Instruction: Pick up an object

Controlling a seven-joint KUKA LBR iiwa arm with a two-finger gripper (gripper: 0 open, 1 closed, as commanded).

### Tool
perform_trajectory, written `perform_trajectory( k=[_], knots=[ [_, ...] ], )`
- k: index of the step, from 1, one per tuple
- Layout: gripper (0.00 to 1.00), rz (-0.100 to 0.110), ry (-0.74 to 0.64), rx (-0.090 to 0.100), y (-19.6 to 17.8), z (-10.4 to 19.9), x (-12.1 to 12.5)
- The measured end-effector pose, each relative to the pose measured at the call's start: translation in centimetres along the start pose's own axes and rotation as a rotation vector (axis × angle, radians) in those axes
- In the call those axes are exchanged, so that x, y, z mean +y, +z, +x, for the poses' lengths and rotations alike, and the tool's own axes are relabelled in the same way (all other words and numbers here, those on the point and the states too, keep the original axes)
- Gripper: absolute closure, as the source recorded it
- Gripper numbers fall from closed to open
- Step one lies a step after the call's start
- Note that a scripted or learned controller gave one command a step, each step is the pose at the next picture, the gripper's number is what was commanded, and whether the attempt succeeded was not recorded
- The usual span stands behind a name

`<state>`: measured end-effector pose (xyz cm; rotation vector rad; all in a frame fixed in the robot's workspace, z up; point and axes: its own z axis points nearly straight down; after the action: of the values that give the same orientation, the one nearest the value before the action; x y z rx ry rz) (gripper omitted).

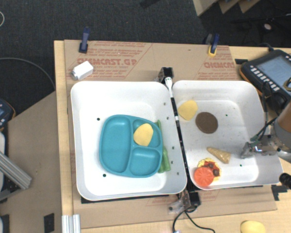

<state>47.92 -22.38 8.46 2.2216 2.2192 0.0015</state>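
Two white bins sit side by side. Far left of the gripper (246, 150), the left bin (87, 130) holds a teal divided tray (117, 147) carrying a yellow piece (143, 135). The right bin (237, 98) holds a yellow disc (187, 109), brown disc (206, 122), tan cone (219, 154) and red-orange piece (204, 174), all left of the gripper, which hangs low at the bin's right side, gripping nothing; its opening is unclear.

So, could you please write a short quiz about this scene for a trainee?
1. True or false: the yellow piece lies on the blue tray.
2. Which bin holds the brown disc? A) left bin B) right bin
3. Fill in: the gripper is over the ____ bin.

Key: 1 true. 2 B. 3 right.
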Motion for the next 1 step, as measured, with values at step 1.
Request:
perform_trajectory(
  k=[1],
  knots=[
    [1.0,0.0,0.0,0.0,0.0,0.0,0.0]
  ],
)
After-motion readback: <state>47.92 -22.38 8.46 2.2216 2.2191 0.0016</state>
